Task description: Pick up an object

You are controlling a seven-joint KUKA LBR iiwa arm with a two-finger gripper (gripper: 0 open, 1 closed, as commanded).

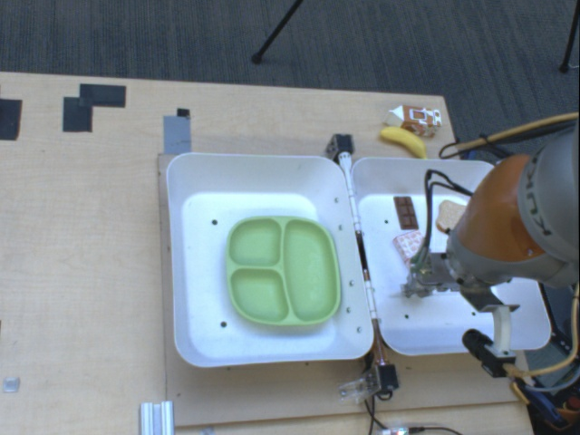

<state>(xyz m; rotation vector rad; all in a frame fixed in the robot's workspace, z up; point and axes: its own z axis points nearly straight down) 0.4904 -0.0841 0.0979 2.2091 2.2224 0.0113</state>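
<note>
1. In the right bin (pixel 399 333), the gripper (pixel 419 281) hangs low; whether it is spread cannot be told.
2. The arm (pixel 507 220) half hides a tan item (pixel 449 214).
3. A brown bar (pixel 405 211) lies near a red-white packet (pixel 407 244).

Small objects (pixel 406 214) in right bin (pixel 399 329)

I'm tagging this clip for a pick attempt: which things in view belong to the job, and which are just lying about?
Job:
gripper
right bin
brown bar
red-and-white packet
tan piece

Lying about:
green divided plate in left bin
banana
small carton
</note>
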